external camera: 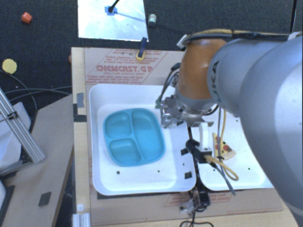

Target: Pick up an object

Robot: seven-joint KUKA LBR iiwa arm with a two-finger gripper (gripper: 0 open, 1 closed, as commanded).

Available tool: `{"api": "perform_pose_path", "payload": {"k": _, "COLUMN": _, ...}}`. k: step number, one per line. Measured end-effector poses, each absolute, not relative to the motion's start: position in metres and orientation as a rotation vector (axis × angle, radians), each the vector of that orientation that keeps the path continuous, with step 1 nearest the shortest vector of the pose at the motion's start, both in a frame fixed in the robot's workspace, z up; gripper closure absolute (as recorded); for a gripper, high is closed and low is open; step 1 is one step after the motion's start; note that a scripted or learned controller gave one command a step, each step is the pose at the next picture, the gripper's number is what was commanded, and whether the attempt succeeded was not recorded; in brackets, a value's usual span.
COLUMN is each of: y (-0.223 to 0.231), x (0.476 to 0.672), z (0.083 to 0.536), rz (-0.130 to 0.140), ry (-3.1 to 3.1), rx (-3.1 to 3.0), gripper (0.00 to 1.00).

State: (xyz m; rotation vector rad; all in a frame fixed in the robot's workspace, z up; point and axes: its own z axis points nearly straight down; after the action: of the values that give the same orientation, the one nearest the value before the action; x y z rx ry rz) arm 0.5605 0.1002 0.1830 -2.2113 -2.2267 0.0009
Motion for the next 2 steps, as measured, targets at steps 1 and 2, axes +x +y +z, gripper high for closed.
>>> {"api": "perform_pose_path", "payload": {"k": 1, "y": 0.1274, "x": 0.5027, "z": 0.3808, "rz": -0.031, "ry": -2.236, "rx": -2.217, "gripper": 1.00}}
{"api": "perform_pose_path", "payload": {"k": 2, "y": 0.1257, "x": 0.5034, "z": 0.3821, "rz": -0.010, "ry": -2.234, "rx": -2.214, "gripper": 1.00}}
